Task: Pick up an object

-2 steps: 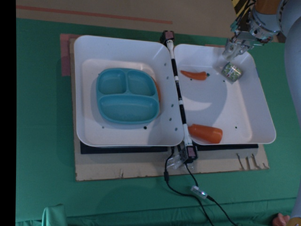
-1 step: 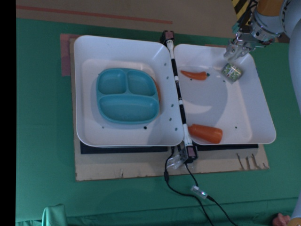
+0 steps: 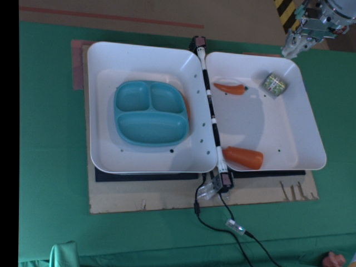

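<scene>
We see our end effector (image 3: 293, 48) poised above the right bin's (image 3: 311, 149) far corner, carrying nothing; how far it is open we cannot tell. Nearest below lies the small patterned block (image 3: 274, 84), probably the intended pick, with two carrots (image 3: 230, 87) nearby.

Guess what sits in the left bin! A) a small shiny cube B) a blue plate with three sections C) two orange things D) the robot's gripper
B: the blue plate with three sections lies in the left bin; the two orange things and the shiny cube lie in the right bin.
</scene>
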`<state>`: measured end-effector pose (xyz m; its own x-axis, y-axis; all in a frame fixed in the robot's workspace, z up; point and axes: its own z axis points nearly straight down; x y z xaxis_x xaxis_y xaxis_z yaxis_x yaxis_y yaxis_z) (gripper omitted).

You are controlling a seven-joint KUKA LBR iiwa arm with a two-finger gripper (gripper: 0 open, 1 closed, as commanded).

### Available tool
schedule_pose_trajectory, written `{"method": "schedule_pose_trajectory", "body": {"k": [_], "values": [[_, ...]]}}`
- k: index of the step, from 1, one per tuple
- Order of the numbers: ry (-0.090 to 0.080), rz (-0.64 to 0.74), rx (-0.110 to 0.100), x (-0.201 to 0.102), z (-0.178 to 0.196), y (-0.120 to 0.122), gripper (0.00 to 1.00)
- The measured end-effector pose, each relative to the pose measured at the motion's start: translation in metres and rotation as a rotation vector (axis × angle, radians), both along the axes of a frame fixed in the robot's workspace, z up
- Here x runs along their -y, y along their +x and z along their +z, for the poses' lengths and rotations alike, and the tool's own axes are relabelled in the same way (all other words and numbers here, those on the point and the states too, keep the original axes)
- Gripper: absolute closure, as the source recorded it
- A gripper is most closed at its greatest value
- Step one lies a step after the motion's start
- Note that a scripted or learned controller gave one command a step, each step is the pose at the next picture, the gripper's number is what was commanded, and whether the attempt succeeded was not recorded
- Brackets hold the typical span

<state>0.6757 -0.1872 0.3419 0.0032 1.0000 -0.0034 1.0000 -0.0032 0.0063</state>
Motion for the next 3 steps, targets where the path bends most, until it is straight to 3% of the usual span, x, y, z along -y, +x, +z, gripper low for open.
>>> {"method": "schedule_pose_trajectory", "body": {"k": [1, 2, 3], "values": [[0.0, -0.001, -0.003, 0.0, -0.052, -0.045, 1.0], [0.001, -0.001, -0.003, 0.0, -0.077, -0.077, 1.0], [0.0, 0.001, 0.0, 0.0, -0.059, 0.014, 1.0]]}}
